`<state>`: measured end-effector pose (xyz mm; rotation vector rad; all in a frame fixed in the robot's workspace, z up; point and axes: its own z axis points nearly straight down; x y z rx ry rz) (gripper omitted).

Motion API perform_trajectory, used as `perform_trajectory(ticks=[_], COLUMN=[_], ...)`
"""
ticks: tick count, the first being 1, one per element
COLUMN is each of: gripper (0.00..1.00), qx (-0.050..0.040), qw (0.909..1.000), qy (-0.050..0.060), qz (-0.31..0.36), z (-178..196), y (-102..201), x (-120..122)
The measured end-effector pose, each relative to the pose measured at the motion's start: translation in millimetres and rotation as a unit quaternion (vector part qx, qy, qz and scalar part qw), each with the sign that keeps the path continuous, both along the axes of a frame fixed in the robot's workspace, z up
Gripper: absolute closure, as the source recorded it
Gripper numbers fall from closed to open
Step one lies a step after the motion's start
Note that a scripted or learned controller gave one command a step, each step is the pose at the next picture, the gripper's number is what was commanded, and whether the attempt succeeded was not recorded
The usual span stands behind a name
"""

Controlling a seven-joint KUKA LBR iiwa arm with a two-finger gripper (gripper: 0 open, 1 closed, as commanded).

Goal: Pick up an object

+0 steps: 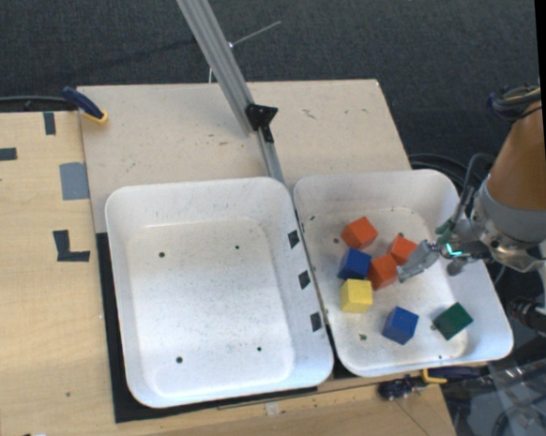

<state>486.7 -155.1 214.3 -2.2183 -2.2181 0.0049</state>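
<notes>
Several small blocks lie in the right bin [365, 191]. An orange block [359, 232] sits at the back, with a smaller orange block [402, 247] to its right and another orange block [383, 270] below. A blue block [355, 263] rests above a yellow block [356, 295]. Nearer the front are a second blue block [401, 324] and a dark green block [452, 320]. My gripper [414, 264] reaches in from the right, low over the bin, its grey tip right beside the two orange blocks. Nothing visibly sits between its fingers.
The left bin [203, 288] lies beside the right one, sharing a raised rim. A slanted metal pole [228, 70] crosses the bench behind the bins. A blue and yellow clamp [85, 103] sits at the bench's far left corner. Cables run at the right edge.
</notes>
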Motion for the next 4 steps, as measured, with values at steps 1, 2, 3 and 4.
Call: perform_trajectory(ticks=[1, 2, 3, 4], gripper=[0.0, 0.0, 0.0, 0.0], qx=[-0.0002, 0.0002, 0.0028, -0.0002], qw=[1.0, 1.0, 1.0, 1.0], qy=[-0.002, 0.001, -0.004, -0.01], qz=[0.001, 0.001, 0.001, 0.001], z=[2, -51, -104, -103], y=[0, 10, 18, 17], x=[1, 4, 10, 14])
